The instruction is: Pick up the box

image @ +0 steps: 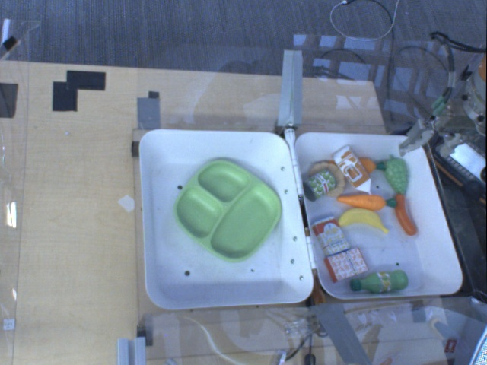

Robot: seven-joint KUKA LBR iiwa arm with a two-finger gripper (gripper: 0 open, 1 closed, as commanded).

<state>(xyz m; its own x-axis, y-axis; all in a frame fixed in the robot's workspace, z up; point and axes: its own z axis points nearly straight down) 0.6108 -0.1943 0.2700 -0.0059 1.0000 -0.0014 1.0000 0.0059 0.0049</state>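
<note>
Spanning most of the view, the tan surface (76, 204) carries two shallow white bins touching along a centre seam. Left bin (160, 280) holds a green divided plate (228, 209), tilted, with bare floor all round it. Right bin (445, 265) is crowded in its upper and left parts, with open floor along its right wall and lower right corner. Arm is partly cut off at the right edge and blurred behind glare; the gripper (415, 139) sits over the right bin's top right corner, above the rim, and whether it is apart or together cannot be told. Three boxes lie in the right bin, and which one the task means cannot be told. Orange box (351, 166) is near the top wall, long axis running upper left to lower right, touching a round green-labelled can (323, 181). Blue carton (332, 236) and red box (347, 265) lie close to the left wall, one just below the other, both angled slightly. A green bottle (379, 281) lies sideways just beside the red box. Banana (364, 219), two carrots (361, 201) (405, 219) and a green vegetable (396, 175) crowd the middle. Labels are too small to read.
</note>
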